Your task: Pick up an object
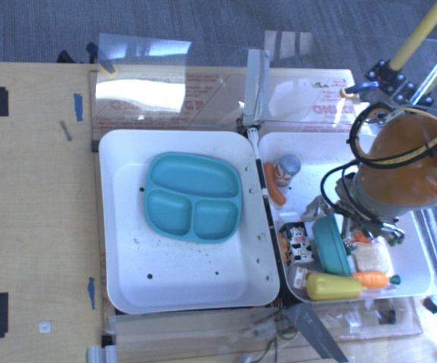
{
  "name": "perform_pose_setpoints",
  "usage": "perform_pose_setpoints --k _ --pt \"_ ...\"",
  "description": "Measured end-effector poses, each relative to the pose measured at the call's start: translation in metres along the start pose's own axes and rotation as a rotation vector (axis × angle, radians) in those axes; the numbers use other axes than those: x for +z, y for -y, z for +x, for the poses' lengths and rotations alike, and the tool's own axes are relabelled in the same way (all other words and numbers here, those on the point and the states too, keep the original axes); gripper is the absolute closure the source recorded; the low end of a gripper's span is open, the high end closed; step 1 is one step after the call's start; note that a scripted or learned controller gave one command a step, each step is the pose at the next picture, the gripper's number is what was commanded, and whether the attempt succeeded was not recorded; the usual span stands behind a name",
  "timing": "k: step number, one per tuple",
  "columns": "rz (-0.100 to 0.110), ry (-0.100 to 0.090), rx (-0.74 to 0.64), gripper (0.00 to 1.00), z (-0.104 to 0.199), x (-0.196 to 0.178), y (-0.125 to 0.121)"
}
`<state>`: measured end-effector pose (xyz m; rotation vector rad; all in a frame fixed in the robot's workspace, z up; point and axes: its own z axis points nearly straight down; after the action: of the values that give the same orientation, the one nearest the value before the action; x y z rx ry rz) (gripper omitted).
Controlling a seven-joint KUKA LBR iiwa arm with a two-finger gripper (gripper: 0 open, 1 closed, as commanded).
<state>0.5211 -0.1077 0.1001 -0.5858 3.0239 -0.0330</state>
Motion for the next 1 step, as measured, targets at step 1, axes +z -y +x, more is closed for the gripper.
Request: perform_pose_setpoints --k 1 --pt "-0.022 -0.042 0.006 0.0 -0.0189 0.0125 0.0893"
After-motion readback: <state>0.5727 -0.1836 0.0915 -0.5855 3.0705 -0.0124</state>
